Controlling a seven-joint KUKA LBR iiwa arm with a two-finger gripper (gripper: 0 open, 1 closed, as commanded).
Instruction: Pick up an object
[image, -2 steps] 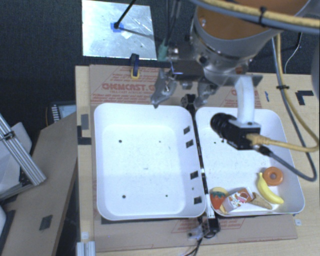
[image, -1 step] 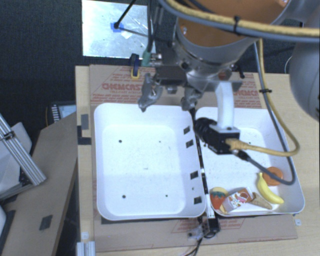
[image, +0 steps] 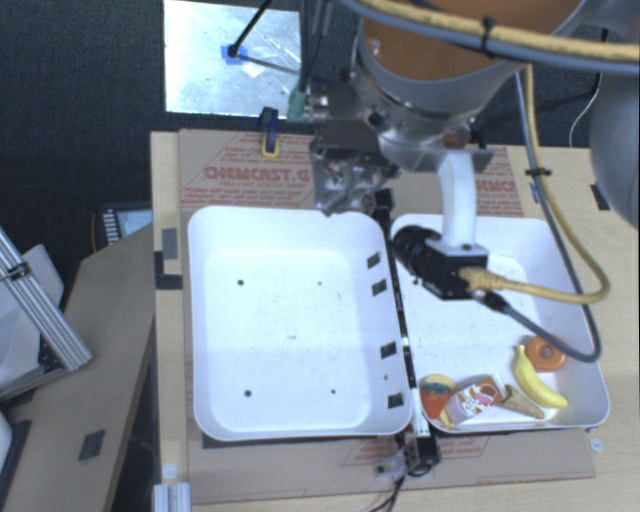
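Several small objects lie in the near corner of the right bin (image: 560, 260): a yellow banana (image: 538, 380), an orange round piece (image: 546, 352), a red-orange fruit (image: 436, 396), a red and white packet (image: 475, 398) and a tan wedge (image: 521, 404). My gripper (image: 346, 192) hangs over the far edge of the left bin (image: 230, 240), near the divider between the bins and far from all these objects. Nothing shows in its grasp.
A white bracket (image: 458, 205) and a black cable fitting (image: 432, 262) with a yellow hose (image: 545, 293) hang from the arm over the right bin. Black clips (image: 380, 288) line the edge between the bins. An aluminium rail (image: 35, 310) stands at the left.
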